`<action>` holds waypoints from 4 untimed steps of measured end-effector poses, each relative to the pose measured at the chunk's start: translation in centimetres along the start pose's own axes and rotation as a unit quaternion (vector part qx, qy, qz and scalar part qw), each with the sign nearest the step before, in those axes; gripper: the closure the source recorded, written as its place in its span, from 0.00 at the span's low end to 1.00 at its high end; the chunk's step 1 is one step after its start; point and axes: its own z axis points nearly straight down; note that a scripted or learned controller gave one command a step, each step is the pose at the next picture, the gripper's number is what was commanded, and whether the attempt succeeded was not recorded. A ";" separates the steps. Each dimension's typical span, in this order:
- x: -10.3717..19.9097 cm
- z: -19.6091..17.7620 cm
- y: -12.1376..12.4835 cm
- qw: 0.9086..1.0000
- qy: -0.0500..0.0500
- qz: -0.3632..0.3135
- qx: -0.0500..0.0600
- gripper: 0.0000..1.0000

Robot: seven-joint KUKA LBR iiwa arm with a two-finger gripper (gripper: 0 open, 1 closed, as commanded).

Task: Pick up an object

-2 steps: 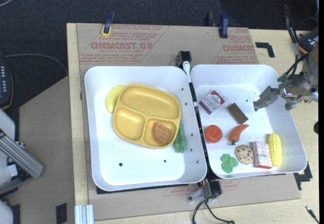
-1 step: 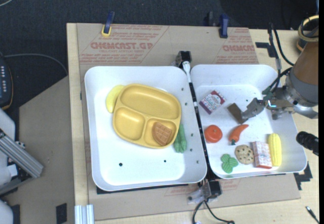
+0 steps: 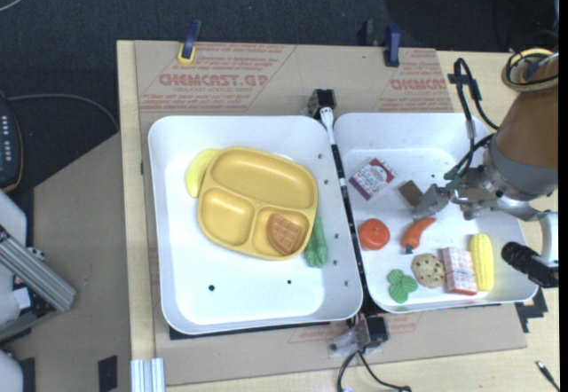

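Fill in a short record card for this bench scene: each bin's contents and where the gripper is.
left bin: yellow divided tray holding a waffle; green leaf beside it
right bin: snack packet, tomato, carrot, cookie, broccoli, corn
gripper: low over the right bin, above the carrot
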 end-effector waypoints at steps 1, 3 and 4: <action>0.1 4.3 0.3 1.000 0.000 0.000 0.000 0.00; 0.1 7.2 0.3 1.000 -0.001 0.001 -0.003 1.00; 0.6 2.8 0.2 1.000 -0.002 0.000 -0.005 1.00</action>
